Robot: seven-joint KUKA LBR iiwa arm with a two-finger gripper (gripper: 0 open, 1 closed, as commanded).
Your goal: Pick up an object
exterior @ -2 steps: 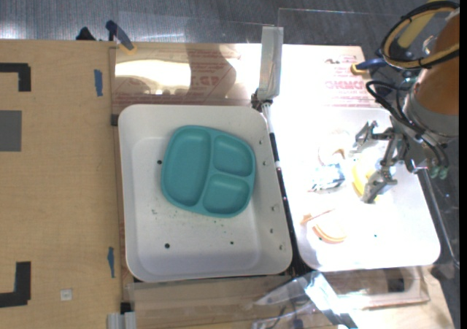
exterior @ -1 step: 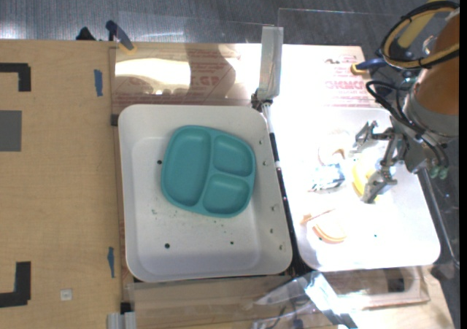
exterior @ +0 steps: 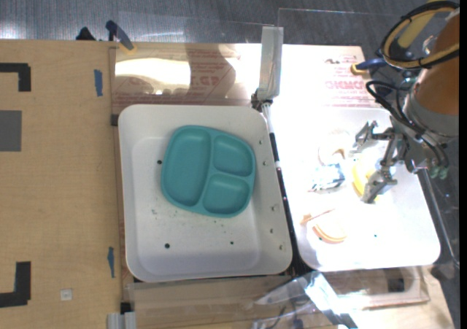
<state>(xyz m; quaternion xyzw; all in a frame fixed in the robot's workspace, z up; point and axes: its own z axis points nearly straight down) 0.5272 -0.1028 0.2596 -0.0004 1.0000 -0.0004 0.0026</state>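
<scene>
teal plate (exterior: 207,171): smooth, rounded, three compartments, in left bin (exterior: 139,247) | pincer (exterior: 374,162): right of plate, fingers spread open, holding nothing

The bench (exterior: 58,174) is covered on the left by brown cardboard with blue tape tabs. Two white bins sit directly on it, side by side and touching: the left bin (exterior: 139,240) and the right bin (exterior: 408,244), which is so washed out by glare that its rim is hard to trace.
</scene>
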